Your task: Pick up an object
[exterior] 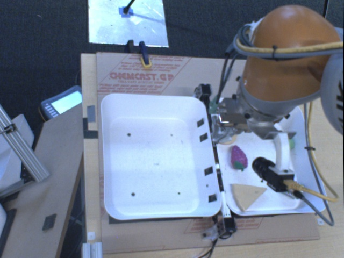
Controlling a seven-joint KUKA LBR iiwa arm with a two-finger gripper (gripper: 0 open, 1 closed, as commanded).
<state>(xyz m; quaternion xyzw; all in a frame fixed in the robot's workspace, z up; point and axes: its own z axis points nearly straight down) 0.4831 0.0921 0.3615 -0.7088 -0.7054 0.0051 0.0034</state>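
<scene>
Magenta, knobbly, egg-shaped obj [238, 157] lies in the right-hand shallow white plastic bin [257, 147], close to that bin's left wall & roughly midway btwn its far and near edges, free of any contact w/ the claw. Tan flat triangular wedge [247, 196] sits near the same bin's near-left corner, just beside the magenta obj but apart from it, point aimed toward the right. A small pale scrap [228, 140] shows at the left wall, partly hidden under the gripper. A bit of green [292, 142] peeks out at the bin's right edge; too little visible to say what it is.

Two-finger gripper [221, 123] hangs low over the far-left part of the right bin, by the wall shared w/ the left-hand white bin [156, 155]. Claw state: can't tell, the wrist covers it. Nothing seen held. Grey arm w/ orange dome [287, 52] covers the bin's far-right corner.

Both bins rest on a brown cardboard sheet w/ red lettering [145, 75]. Black & yellow clamps [144, 55] grip its far edge, and a square silver foil sheet [128, 15] lies beyond.
</scene>
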